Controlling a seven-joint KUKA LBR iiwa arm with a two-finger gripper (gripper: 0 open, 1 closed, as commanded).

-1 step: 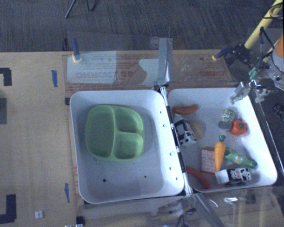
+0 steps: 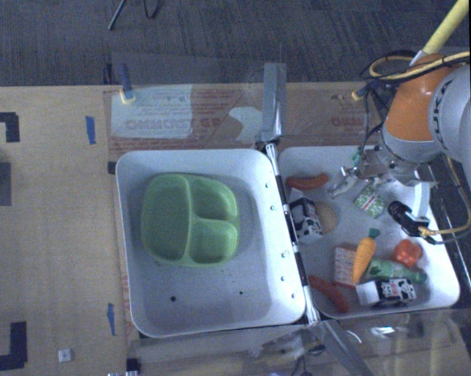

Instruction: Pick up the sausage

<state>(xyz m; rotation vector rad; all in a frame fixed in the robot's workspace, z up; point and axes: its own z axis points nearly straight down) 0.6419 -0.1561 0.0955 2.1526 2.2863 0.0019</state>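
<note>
The sausage lies in the right bin, near its far left corner, almost level across the view. The gripper hangs just to the right of it, low over the bin floor, and nothing is seen between its metal fingers; whether it is released or clenched cannot be told from this view. In the same bin are a small green carton, a carrot, an orange-red piece of fruit, a black and white cow toy by the left wall, and a red pepper at the near side. The left bin holds a green divided plate.
</note>
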